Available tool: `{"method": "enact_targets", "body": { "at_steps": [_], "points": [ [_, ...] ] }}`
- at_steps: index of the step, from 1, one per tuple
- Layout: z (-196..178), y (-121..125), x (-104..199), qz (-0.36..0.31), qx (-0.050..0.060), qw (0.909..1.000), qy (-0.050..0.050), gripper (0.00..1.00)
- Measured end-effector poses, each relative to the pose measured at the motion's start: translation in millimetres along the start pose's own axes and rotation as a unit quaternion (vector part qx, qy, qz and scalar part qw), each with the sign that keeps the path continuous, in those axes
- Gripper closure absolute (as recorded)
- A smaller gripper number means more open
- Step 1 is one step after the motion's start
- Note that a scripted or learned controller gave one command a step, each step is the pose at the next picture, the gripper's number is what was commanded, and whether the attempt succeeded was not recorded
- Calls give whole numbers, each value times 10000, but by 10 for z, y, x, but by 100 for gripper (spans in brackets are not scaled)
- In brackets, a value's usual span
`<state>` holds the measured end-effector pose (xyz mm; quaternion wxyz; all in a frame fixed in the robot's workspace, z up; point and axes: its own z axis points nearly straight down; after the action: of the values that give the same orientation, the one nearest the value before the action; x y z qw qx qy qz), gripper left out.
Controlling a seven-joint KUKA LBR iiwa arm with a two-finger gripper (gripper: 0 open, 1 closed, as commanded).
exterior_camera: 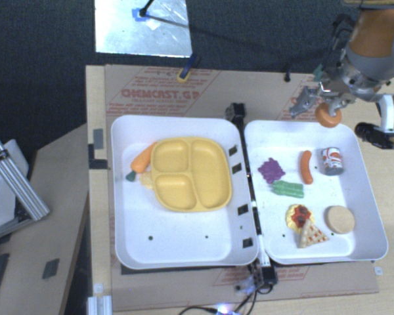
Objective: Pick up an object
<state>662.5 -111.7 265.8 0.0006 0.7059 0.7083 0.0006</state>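
Observation:
My gripper (323, 105) hangs over the far rim of the right bin (364, 176), below the arm's orange band. A small orange ball (328, 115) sits between its fingers, raised over the rim, so the gripper is shut on it. Inside the right bin lie a purple grape bunch (270, 170), a red sausage (306, 167), a small can (331, 161), a green bean pod (288, 189), a pizza slice (310, 235) and a round tan bun (340, 219).
The left bin (128, 228) holds a yellow divided plate (187, 174) with a carrot (142, 157) at its left edge. A black hinge strip (244, 176) separates the two bins. A shiny metal sheet (142, 18) lies beyond the bench.

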Motion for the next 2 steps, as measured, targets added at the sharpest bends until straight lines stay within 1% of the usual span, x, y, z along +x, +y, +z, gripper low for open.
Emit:
{"method": "enact_targets", "body": {
  "at_steps": [1,2],
  "points": [
    [438,-63,21,8,15,10000,1,0],
    [1041,1,21,6,24,10000,2,0]
  ]
}}
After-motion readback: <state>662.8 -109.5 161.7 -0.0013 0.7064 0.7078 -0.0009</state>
